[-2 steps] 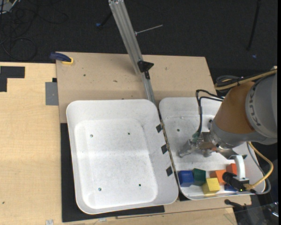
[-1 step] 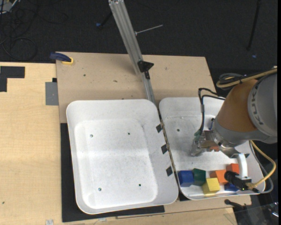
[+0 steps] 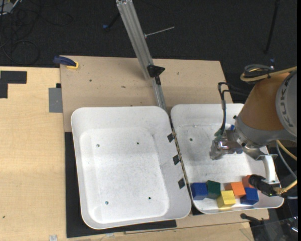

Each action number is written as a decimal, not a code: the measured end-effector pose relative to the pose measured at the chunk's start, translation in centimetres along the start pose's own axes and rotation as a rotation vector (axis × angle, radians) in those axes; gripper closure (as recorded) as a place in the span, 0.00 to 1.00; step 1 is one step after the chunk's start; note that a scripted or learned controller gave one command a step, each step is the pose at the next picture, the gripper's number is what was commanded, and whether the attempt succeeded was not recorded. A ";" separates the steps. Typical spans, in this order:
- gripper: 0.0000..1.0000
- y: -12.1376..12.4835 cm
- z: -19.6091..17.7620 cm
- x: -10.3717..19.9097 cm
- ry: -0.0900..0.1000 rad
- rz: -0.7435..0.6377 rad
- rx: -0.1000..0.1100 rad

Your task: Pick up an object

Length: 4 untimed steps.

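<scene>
Where the arm reaches in from the right: the grey arm (image 3: 271,112) with its orange band hangs over the right bin (image 3: 200,117), its bulk covering that bin's far right part.
Gripper: the gripper (image 3: 221,147) sits low over the middle of the right bin, above bare white floor; nothing shows between it and the floor, and I cannot tell whether it is released or clenched.
Task objects: a cluster of small blocks lies along the near edge of the right bin, apart from the gripper.
Blue block (image 3: 198,190): leftmost of the cluster, near the bin's near left corner.
Green block (image 3: 212,187): just beside the blue one, touching it on its right.
Yellow block (image 3: 226,199): nearest the bin's front rim, just right of the green one.
Orange block (image 3: 238,189): behind and right of the yellow one.
Second blue block (image 3: 250,196): at the right end, beside the orange one.
Left bin (image 3: 85,119): sits side by side with the right bin, towards the worktop's near edge.
Worktop (image 3: 110,82): tan board under both bins, with a slanted metal rail (image 3: 136,34) crossing its far edge.
</scene>
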<state>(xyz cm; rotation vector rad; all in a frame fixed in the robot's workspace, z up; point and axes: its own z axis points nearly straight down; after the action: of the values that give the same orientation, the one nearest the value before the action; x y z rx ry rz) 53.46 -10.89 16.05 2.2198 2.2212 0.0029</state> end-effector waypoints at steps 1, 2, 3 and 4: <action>1.00 0.1 -4.2 -0.1 0.000 0.000 0.000; 1.00 1.0 -3.6 4.8 0.002 -0.002 0.005; 1.00 2.0 -5.3 9.9 0.000 -0.003 0.004; 1.00 3.2 -6.5 15.8 0.002 -0.005 0.004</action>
<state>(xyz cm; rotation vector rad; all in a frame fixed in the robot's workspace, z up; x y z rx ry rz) 56.61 4.88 22.52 2.2176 2.2298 0.0007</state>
